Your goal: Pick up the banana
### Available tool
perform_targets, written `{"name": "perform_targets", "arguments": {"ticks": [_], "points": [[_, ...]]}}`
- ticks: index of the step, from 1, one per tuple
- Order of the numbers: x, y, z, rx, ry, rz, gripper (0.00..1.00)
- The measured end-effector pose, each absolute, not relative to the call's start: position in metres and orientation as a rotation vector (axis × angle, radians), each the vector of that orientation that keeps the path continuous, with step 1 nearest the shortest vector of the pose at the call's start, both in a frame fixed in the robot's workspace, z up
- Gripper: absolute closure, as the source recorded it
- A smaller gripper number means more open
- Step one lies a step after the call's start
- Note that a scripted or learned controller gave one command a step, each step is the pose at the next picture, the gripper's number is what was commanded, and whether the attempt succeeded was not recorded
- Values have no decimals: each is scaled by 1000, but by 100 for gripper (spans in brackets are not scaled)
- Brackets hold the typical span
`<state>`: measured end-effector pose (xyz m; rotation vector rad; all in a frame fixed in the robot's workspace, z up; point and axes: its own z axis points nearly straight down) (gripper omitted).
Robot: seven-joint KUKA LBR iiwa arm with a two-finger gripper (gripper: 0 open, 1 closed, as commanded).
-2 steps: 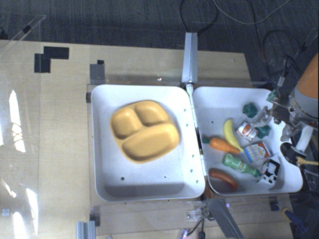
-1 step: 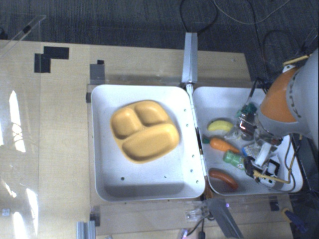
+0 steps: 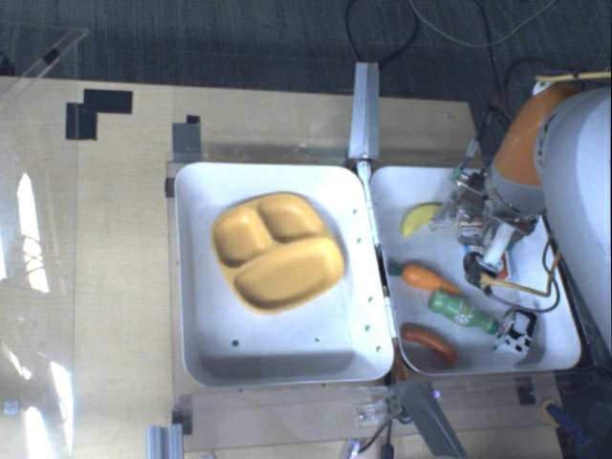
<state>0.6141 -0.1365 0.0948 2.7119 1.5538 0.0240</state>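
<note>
Over the right-hand bin [image 3: 564, 352] on the pale wooden desk [image 3: 115, 285], the grey KUKA arm [image 3: 583, 170] with its orange band reaches in from the right, its hand [image 3: 457, 208] lowered at the bin's upper middle, just beside the banana [image 3: 419, 220]. Whether the hand is spread or pressed together cannot be told; cables and fittings crowd it. The yellow banana lies on the bin floor near the upper left corner, close to the divider between the two bins, with nothing visibly gripping it. Below it in the same bin rest a carrot [image 3: 428, 277], a green bottle [image 3: 461, 311] lying on its side, and a reddish-brown sausage-like piece [image 3: 427, 339] toward the lower left corner. Across the divider, the left bin [image 3: 196, 256] holds a yellow three-compartment tray [image 3: 277, 250], upside down or moulded, near its centre.
</note>
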Motion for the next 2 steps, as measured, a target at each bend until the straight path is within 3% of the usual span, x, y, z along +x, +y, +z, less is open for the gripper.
{"name": "perform_targets", "arguments": {"ticks": [1, 2], "points": [[662, -131, 98, 2782, 1510, -44, 0], [668, -101, 104, 2845, 1330, -11, 0]]}}
